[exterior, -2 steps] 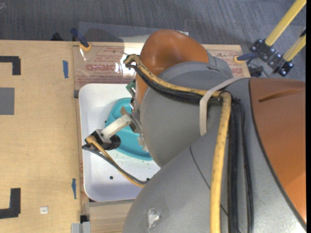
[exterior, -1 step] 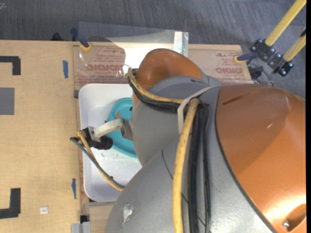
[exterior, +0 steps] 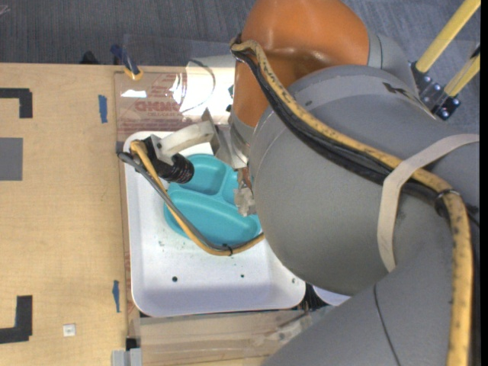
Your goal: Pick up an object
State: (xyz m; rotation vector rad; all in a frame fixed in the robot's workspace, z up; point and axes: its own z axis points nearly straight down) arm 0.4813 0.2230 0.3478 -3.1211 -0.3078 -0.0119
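Left of frame: tan cardboard sheet [exterior: 57,204] with black corner marks and blue tape bits. Above the bin, a clear plastic sheet [exterior: 152,101] with reddish print, too glared to read. Centre: white bin [exterior: 206,288] holding a teal plastic dish [exterior: 206,197], smooth, with a raised divider. Gripper [exterior: 242,193] sits at the dish's right edge; open or closed, cannot tell. Grey arm [exterior: 358,197] covers the right.
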